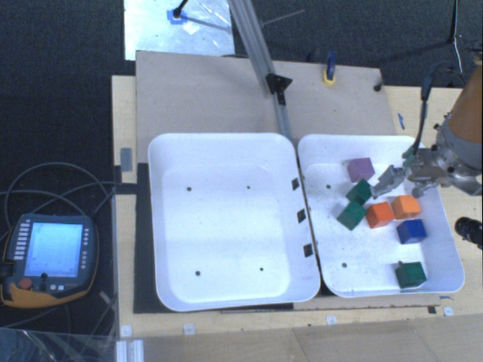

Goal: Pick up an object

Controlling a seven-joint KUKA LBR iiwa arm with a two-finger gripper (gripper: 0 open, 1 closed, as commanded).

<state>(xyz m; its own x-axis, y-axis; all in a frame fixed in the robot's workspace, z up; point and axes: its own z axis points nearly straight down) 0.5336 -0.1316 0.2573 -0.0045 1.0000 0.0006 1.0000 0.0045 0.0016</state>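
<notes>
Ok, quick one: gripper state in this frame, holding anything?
Two-finger gripper: above the right white bin, beside the small purple cube; open or shut cannot be told, nothing seen between them.

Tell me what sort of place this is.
Likely a robotics lab: a teach pendant lies beside a bench with two white bins, and the gripper hangs over small coloured blocks.

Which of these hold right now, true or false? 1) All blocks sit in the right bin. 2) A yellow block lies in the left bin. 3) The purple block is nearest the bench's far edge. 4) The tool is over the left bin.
1) True: the blocks, such as the purple block, lie in the right bin.
2) False: the left bin holds no yellow block.
3) True.
4) False: the tool is over the right bin.
</notes>
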